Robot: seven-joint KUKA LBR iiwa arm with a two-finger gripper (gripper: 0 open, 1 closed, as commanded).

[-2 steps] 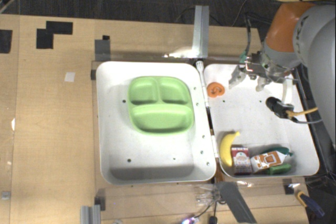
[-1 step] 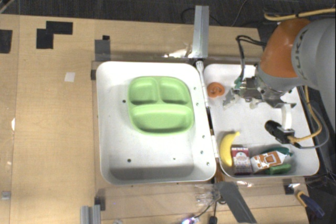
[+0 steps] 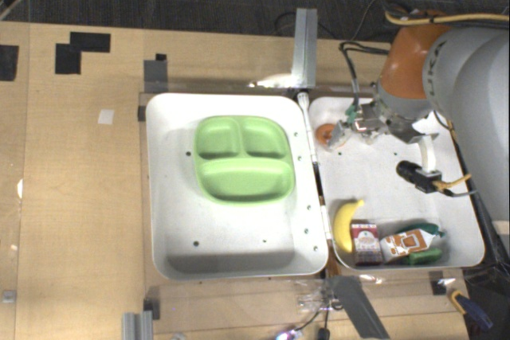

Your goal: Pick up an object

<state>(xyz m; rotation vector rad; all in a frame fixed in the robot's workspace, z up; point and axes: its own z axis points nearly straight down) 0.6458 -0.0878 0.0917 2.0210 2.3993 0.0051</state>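
Observation:
My gripper hangs low over the far left corner of the right bin, at the end of the grey arm with its orange band. Just left of the gripper lies a small orange round object, close to the bin's left wall; whether they touch I cannot tell. Along the bin's near edge lie a yellow banana, a small red box, and an orange and white carton with a green object beside it.
The left bin holds a green divided plate in its far half. A metal post rises at the back between the two bins. The arm's bulk covers the right bin's far right corner.

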